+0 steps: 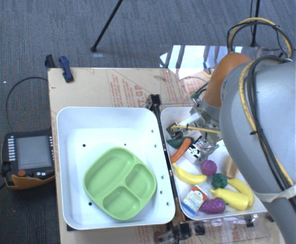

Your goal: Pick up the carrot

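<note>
1. Two white bins sit side by side: the left bin (71, 136) holds a green divided plate (120, 183), and the right bin (181, 115) is crowded with toy food.
2. The carrot (181, 149) lies at a slant against the right bin's left wall, in its upper half, green top pointing to the upper left of the frame.
3. The gripper (201, 145) hangs just right of the carrot, near it; its jaws are too dark and cluttered to judge, so I cannot tell how far apart they stand or whether anything is between them.
4. A banana (187, 175) lies just below the carrot, and a purple ball (208, 167) just right of that.
5. The grey arm (262, 126) covers the bin's right side, so open room is mostly toward the upper left corner.
</note>
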You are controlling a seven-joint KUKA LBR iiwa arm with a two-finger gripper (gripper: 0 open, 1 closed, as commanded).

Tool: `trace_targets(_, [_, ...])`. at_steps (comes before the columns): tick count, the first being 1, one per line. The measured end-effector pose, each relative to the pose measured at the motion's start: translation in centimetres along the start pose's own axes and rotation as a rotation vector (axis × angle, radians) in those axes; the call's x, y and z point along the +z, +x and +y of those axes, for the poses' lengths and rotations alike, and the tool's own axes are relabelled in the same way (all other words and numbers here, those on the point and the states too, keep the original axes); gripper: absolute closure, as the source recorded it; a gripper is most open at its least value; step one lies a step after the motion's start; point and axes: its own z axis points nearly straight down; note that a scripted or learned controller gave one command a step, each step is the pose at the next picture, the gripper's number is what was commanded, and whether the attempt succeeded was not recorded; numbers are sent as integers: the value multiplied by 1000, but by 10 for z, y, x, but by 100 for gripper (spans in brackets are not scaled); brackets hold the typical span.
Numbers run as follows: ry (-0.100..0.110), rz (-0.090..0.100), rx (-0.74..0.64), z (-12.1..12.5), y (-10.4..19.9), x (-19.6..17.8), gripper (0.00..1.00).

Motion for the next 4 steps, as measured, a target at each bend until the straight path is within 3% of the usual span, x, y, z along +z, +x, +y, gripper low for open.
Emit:
trace_targets(1, [-15,5,-11,3,1,-9,100])
trace_targets(2, [-49,25,-657,12,-33,-5,100])
trace_targets(3, [-42,18,-654,11,-36,0,0])
trace_targets(4, [-12,-1,-498,28,-11,0,0])
